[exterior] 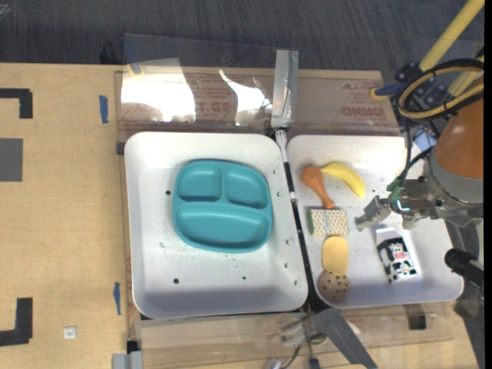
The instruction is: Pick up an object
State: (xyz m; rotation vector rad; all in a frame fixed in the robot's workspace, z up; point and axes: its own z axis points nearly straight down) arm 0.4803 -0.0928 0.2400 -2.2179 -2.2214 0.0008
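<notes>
The right bin (430, 148) holds a yellow banana (345, 178), an orange toy drumstick (316, 183), a small patterned square pad (329, 221), a yellow slotted spoon (334, 266) and a white packet with black and red print (396, 258). My gripper (390, 220) hangs over the right half of this bin, just above the far end of the white packet and right of the patterned pad. It is open, one finger (370, 214) pointing left, with nothing between the fingers.
The left bin (146, 206) carries a teal divided plate (223, 206). A clear plastic sheet and a taped cardboard wall (231, 98) stand behind both bins. Yellow and black cables (430, 83) hang at the upper right near the arm.
</notes>
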